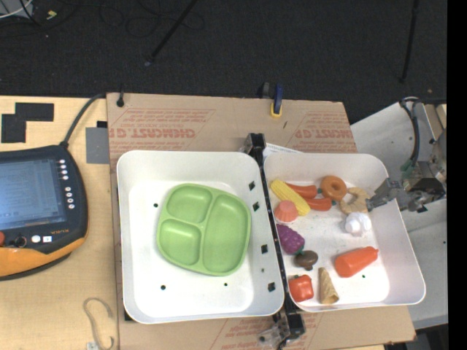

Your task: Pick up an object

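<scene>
We've got an orange carrot (pixel 356 261) lying tilted in the right bin (pixel 406 268). Gripper (pixel 382 194) sits at the rim; can't tell its state.

Looks like a robotics lab, not anyone's kitchen. There's a control tablet (pixel 36 206) with a screen and an orange grip sitting on the table (pixel 44 297), cables (pixel 29 2) trailing over the dark floor, cardboard sheets (pixel 219 126) clamped under two white bins (pixel 139 195), and the "food" is all plastic toys (pixel 321 224).
</scene>
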`<action>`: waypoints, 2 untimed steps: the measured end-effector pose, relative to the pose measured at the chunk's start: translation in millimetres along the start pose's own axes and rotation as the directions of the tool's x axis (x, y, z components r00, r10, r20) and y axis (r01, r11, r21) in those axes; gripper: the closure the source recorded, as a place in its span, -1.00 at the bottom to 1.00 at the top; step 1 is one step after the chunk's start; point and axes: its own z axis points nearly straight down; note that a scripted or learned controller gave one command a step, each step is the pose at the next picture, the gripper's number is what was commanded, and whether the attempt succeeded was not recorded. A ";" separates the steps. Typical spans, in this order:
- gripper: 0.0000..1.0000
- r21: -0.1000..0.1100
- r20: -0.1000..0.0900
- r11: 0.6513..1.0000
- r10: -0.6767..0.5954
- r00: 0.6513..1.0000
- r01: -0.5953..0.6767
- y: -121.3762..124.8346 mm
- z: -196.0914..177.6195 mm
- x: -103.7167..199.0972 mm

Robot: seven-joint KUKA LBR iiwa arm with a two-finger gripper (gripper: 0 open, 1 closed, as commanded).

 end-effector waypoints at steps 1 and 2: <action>-1.00 -0.012 0.003 1.000 -0.002 1.000 0.002 2.1 -6.5 -0.3; -1.00 -0.007 0.001 1.000 -0.003 1.000 0.003 4.4 37.2 -0.5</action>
